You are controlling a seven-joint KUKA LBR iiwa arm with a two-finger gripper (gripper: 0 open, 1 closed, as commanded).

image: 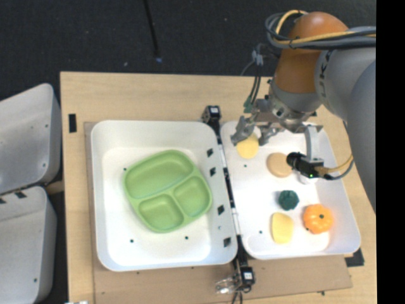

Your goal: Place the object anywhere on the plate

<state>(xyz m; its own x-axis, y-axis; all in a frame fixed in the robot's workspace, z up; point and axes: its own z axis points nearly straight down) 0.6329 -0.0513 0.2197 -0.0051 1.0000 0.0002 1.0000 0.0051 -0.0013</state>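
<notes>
My pincer point(253, 133) hangs over the right bin point(335, 246), its fingers spread around the round yellow object point(247, 148) — not visibly clamped — well apart from the green plate point(166, 190) in the left bin point(107, 239).

The arm point(329, 56) is running off the right edge, so its base is cut away, and its wrist is covering the far rim of the right bin point(342, 233). The gripper point(253, 133) is overlapping the top of the yellow piece point(247, 149), and the fingertips are blurring together. A white chair point(25, 170) is getting clipped by the left edge.
</notes>
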